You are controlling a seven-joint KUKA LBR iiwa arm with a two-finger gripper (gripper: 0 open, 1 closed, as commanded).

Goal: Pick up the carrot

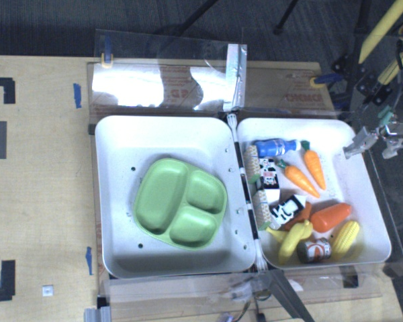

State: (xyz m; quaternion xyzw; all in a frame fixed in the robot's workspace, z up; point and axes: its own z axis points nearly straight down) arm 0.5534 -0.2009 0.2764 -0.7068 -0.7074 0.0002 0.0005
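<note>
One gripper (379, 138) hangs over the right rim of the right bin (373, 200), near its far corner. It is small and partly cut off at the view's edge, so whether it is open or closed cannot be told, and nothing shows in its grasp.

Nearest to it inside that bin lie two carrots, well apart from the gripper. The upper carrot (314, 168) points its green top toward the far wall. The lower carrot (300, 178) lies slanted just beside it on the left, and the two look to touch near their tops. A blue bottle (275, 146) lies on its side just beyond them, its label too small to read.

Toward the near wall sits a crowded heap: a fat orange vegetable (331, 215), a yellow corn cob (346, 237), a banana (292, 239) and a small can (316, 250) with a red and white label that cannot be read. A black-and-white printed card (286, 208) leans against the heap, and a smaller printed packet (269, 178) lies above it; neither print is legible.

The left bin (114, 180) holds a green divided plate (180, 203) with three compartments.

Behind the bins stands a clear plastic sheet (168, 79) over cardboard (289, 89) with faint reddish lettering, too blurred to read. The pale wooden worktop (40, 180) carries blue tape strips (77, 94) and black corner marks (5, 89).
</note>
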